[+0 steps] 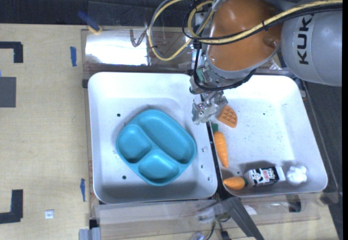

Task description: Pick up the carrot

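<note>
The left bin point(103, 92) holds one blue divided tray point(155, 146), while the right bin point(283, 92) holds one waffle point(228, 117), one carrot point(221, 147) along its left wall, one orange lump point(234, 182), one small carton point(263, 175) and one white lump point(297, 174).

- One fixed camera, mounted above my bench, looking down at a slant.
- Facing: both white bins, left bin point(103, 98) and right bin point(283, 98), framed whole.
- Entry: my arm point(244, 30) comes in from the frame's right.
- Range: moderate; wooden bench top point(43, 125) borders the bins on the left.
</note>
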Tool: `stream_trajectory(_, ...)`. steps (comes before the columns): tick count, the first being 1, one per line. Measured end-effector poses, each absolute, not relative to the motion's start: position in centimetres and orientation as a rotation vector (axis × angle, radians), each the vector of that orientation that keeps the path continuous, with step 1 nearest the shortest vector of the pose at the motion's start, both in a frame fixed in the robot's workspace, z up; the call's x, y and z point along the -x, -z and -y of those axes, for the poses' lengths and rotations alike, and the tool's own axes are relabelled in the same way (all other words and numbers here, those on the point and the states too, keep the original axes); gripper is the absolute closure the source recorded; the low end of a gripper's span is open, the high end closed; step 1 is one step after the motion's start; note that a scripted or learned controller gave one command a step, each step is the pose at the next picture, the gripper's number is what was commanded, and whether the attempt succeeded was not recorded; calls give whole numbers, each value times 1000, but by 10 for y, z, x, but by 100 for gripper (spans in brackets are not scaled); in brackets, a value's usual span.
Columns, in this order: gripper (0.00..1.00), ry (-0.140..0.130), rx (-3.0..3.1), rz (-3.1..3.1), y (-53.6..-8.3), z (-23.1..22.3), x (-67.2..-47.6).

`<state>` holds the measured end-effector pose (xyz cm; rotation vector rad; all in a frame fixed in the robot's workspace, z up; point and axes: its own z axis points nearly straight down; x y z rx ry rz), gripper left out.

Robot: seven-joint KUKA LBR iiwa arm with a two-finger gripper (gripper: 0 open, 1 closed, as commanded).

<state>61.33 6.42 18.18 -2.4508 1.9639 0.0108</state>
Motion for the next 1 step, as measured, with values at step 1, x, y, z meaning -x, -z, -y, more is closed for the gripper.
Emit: stream_trajectory(1,100,-8,2745,-1519,-181,-61,-644)
